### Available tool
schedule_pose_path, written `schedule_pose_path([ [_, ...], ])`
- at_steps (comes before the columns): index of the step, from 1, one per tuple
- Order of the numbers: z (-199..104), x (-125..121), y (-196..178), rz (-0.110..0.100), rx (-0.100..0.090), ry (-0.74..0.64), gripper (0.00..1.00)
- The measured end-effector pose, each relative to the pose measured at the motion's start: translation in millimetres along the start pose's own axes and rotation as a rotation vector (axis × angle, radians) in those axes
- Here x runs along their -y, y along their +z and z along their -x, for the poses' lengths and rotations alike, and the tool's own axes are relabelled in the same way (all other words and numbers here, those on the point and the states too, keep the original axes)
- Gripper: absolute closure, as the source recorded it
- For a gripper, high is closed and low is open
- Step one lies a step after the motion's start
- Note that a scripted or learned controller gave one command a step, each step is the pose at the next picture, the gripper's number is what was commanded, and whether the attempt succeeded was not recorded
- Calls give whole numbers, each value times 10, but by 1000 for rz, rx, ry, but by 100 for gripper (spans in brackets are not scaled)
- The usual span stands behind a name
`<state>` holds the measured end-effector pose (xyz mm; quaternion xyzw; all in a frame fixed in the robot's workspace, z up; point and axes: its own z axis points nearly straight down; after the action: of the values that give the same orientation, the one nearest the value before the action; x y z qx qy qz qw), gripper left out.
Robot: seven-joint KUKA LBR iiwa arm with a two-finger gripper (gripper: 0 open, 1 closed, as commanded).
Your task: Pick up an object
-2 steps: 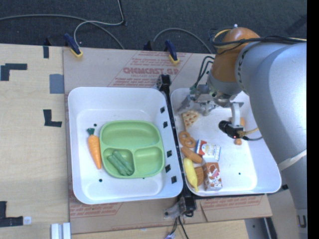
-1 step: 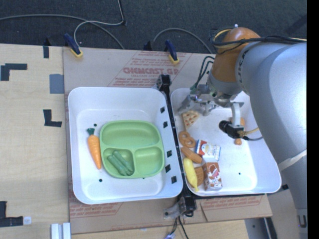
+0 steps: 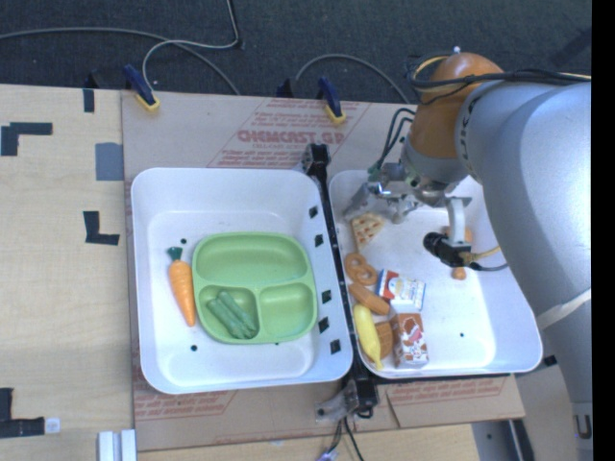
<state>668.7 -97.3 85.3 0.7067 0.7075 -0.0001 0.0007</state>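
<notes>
Grey arm low over the far end of the right bin, toy food spread across both bins.

In the left shallow white bin (image 3: 154, 353), an orange toy carrot (image 3: 182, 287) lies just beside a light green divided plastic plate (image 3: 256, 286) that holds green bean pods (image 3: 231, 314) in its near-left compartment. In the right shallow white bin (image 3: 500, 339), a tan waffle-like piece (image 3: 366, 229), a brown pretzel (image 3: 360, 267), an orange sausage-shaped toy (image 3: 371, 299), a yellow banana-like toy (image 3: 367, 332) and two small red-and-white cartons (image 3: 404, 289) lie along its left side. The two-finger gripper (image 3: 384, 198) sits just above the waffle piece; whether its fingers are apart or together cannot be told, and nothing shows between them.
</notes>
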Motion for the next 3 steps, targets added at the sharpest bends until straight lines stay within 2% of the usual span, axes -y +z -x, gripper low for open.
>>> schedule_pose_path([
  [3, -9, 1, 0, 0, 1, 1, 0],
])
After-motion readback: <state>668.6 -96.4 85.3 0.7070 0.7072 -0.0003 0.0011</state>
